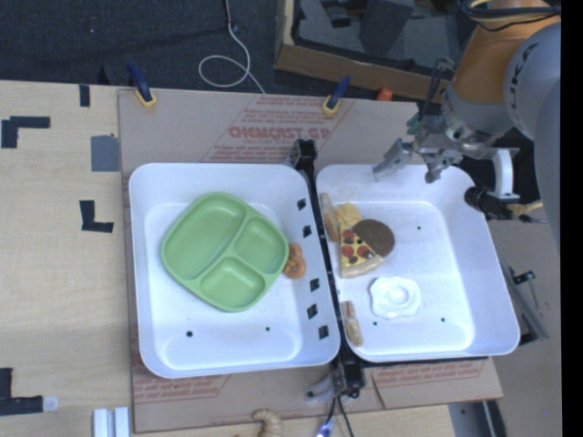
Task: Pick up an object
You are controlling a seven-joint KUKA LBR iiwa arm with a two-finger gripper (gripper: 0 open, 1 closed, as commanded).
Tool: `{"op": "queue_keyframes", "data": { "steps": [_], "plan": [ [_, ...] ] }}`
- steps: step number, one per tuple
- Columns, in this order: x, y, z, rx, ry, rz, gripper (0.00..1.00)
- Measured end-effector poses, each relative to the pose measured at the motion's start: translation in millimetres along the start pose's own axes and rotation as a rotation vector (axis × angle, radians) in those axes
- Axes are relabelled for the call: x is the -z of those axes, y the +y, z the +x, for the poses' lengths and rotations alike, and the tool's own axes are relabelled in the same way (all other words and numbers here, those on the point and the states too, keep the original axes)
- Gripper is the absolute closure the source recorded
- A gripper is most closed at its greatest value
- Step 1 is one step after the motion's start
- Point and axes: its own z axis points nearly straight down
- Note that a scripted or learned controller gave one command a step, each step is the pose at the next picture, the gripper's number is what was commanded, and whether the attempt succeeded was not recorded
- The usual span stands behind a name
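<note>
Your pincer (410,164) hangs over the far rim of the right bin (487,271), near its back edge, with the two fingers splayed apart and nothing between them. You have no grip on anything yet.

Every candidate in that bin lies nearer the camera than the pincer and toward the divider between the bins. Closest is the toy pizza slice (357,255), with a dark brown cookie (375,237) touching its upper right edge; the slice's long axis runs roughly from the far edge of the bin toward the near one, tip end toward you. Just beside it, against the bin's left wall, sits a pale pastry-like piece (339,218) whose make I cannot tell. Further toward the near edge lies the toy fried egg (394,298), flat and well apart from the walls, and a small tan stick (351,323) lies along the left wall near the corner.

In the left bin (150,271) a green divided plate (225,251) lies flat, with a small orange-brown piece (294,262) touching its right rim. Those are well apart from the pincer, across the divider.

So judge your next move as a travel toward the camera and slightly left, then down. The cookie and pizza slice are nearest; turning the fingers across the slice's short width would likely serve best.
</note>
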Motion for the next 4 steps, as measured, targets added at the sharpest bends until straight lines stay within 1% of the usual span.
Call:
{"op": "queue_keyframes", "data": {
  "steps": [1, 2, 3, 4],
  "plan": [
    [-111, -46, 14, 0.000, -0.001, -0.004, 0.00],
    [-122, 11, 38, 0.002, -0.009, -0.003, 0.00],
    [-122, -60, 39, -0.005, -0.005, 0.000, 0.00],
    [-121, -113, 29, -0.003, -0.002, -0.002, 0.00]
  ]
}}
